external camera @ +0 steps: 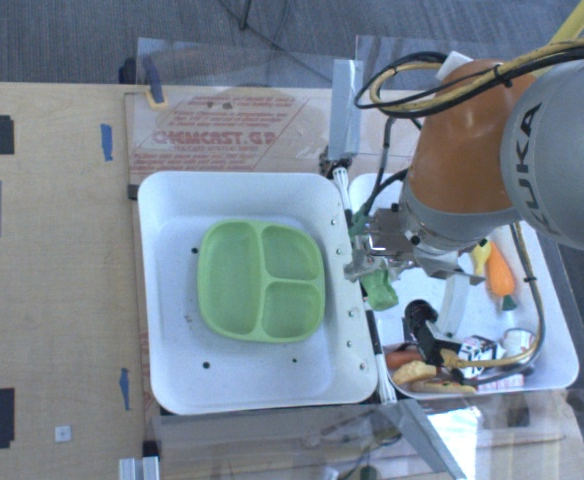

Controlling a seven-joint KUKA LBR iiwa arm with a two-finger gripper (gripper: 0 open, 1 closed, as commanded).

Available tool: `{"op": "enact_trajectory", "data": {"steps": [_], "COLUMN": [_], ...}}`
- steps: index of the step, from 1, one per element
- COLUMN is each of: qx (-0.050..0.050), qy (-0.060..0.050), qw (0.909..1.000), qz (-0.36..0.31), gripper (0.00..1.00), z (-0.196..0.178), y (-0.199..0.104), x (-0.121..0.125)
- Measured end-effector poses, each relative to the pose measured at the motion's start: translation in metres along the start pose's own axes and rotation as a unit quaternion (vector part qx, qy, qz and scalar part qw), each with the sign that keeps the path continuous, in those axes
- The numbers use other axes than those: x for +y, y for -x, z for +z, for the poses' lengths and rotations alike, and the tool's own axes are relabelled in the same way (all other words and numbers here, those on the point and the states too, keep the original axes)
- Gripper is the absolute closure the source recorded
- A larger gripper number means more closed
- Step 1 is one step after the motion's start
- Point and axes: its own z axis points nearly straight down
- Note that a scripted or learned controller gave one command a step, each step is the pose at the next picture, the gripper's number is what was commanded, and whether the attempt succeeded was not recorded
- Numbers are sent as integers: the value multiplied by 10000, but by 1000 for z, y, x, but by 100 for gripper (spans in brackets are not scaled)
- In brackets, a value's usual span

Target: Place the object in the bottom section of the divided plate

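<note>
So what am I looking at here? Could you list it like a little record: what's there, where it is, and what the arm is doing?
left bin: holds a green divided plate with three sections
right bin: orange carrot-like toy, yellowish item, other small things
arm: reaching over the right bin
gripper: at the wall between the bins, closed on a green object
progress: green object not yet on the plate
</note>
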Motion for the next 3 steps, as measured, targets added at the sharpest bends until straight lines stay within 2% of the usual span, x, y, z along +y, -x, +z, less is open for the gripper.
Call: {"op": "enact_trajectory", "data": {"steps": [1,2,3], "qx": [-3,-3,-5], "qy": [18,17,-3], "qw": [10000,9998,9999], "qz": [-86,-218,145], "gripper": [100,100,100], "z": [3,22,25], "y": [-51,-135,-160], "x": [35,54,20]}}
